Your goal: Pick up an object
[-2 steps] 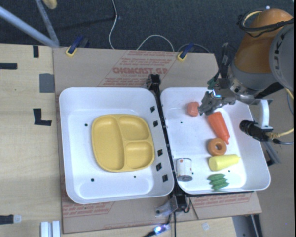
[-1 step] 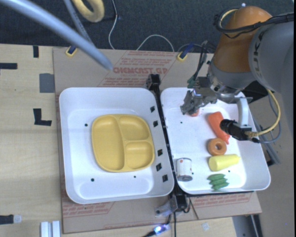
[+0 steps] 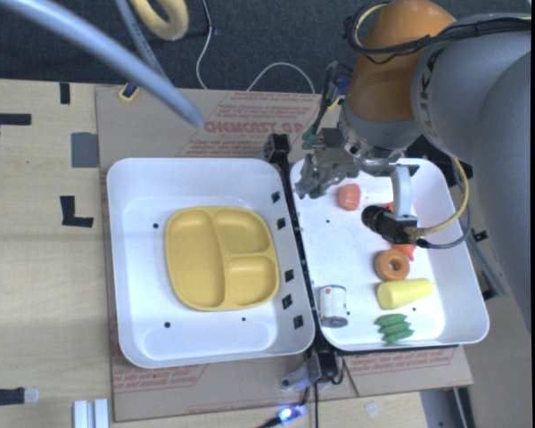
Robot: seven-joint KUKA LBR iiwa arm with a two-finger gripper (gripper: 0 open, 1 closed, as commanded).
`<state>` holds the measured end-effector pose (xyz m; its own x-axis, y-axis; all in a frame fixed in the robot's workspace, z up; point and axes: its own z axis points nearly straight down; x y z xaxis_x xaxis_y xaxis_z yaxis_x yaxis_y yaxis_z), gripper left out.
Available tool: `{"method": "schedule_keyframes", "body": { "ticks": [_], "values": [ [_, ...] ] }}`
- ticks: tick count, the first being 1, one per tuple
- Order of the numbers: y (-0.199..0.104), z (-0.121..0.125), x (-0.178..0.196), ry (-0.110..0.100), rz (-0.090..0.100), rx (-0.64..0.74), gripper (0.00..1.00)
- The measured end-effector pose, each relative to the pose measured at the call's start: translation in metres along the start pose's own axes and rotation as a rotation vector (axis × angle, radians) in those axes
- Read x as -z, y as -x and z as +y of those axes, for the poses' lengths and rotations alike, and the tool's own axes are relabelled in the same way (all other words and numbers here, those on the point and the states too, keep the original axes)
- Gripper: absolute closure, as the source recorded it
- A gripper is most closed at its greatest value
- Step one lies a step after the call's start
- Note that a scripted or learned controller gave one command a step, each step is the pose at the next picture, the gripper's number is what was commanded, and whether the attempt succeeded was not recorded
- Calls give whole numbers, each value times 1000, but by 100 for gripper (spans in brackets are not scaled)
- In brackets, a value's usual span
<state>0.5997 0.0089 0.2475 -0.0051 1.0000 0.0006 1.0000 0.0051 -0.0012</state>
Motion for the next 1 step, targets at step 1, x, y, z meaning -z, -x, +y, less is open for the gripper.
{"method": "schedule_keyframes", "body": {
  "ticks": [1],
  "values": [
    [-50, 15, -17, -1, -1, 0, 100]
  ]
}}
